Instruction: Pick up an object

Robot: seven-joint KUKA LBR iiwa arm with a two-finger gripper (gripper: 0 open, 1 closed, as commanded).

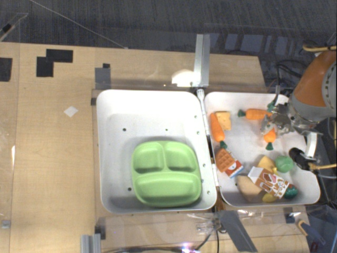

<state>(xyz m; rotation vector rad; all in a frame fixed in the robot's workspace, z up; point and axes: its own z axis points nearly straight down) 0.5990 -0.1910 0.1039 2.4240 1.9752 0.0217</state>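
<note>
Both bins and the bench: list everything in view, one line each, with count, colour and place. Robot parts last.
Left bin: one, white, left of the pair.
Divided plate: one, green, in the left bin toward its near side.
Right bin: one, white, right of the pair.
Toy carrots: three, orange. One by the left wall, one near the far side, one small under the gripper.
Cheese wedge: one, yellow, beside the left carrot.
Waffle-patterned piece: one, orange-red, centre-left.
Green round toy: one, right side.
Carton: one, brown and white, near corner.
Gripper: one, grey, over the right bin.
Arm: one, grey with an orange band, at right.
</note>
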